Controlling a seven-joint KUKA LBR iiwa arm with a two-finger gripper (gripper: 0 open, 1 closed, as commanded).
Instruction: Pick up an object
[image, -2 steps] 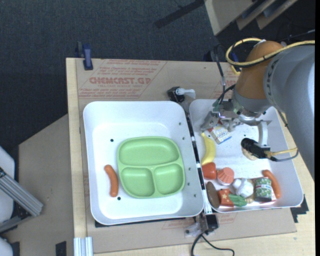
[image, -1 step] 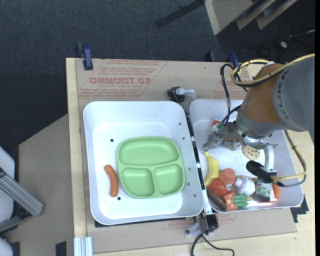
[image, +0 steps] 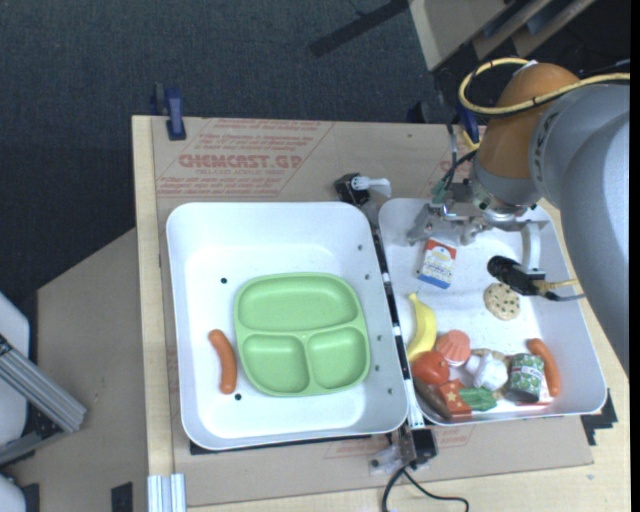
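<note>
My gripper (image: 443, 228) hovers over the far end of the right bin (image: 575, 345), fingers spread open with nothing between them. Just below it a small white, red and blue carton (image: 437, 264) lies on the bin floor. A round cookie (image: 503, 301) rests to the carton's right. A yellow banana (image: 422, 325) lies along the bin's left wall. The near end holds a pile of toy food: a red tomato (image: 431, 368), a pink slice (image: 452, 346), a green can (image: 522, 378) and an orange sausage (image: 544, 364).
The left bin (image: 200, 250) holds a green divided plate (image: 300, 332) and an orange-red sausage (image: 225, 360) beside it. A small black and white part (image: 358, 186) sits on the bench beyond the bins. A blue clamp (image: 175, 112) grips the bench's far left corner.
</note>
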